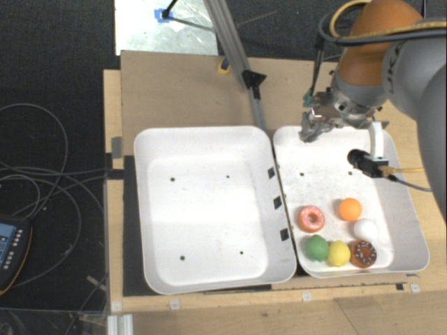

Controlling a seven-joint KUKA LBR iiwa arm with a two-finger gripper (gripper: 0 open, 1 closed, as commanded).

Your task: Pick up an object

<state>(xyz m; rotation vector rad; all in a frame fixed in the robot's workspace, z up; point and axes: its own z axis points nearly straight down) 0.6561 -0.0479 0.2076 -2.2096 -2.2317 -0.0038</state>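
Several small items lie at the near end of the right bin [391, 160]: a pink frosted donut [311, 218], an orange ball [350, 209], a white ball [365, 229], a green fruit [317, 247], a yellow lemon [339, 252] and a chocolate donut [363, 254]. My gripper [311, 130] hangs over the far left corner of that bin, well away from the items, pointing down. Nothing shows between its fingers.
The left bin [150, 187] lies beside the right one, with black clips along their shared edge. A grey slanted pole [234, 44] rises behind the bins. A black cable fitting [364, 162] hangs over the right bin.
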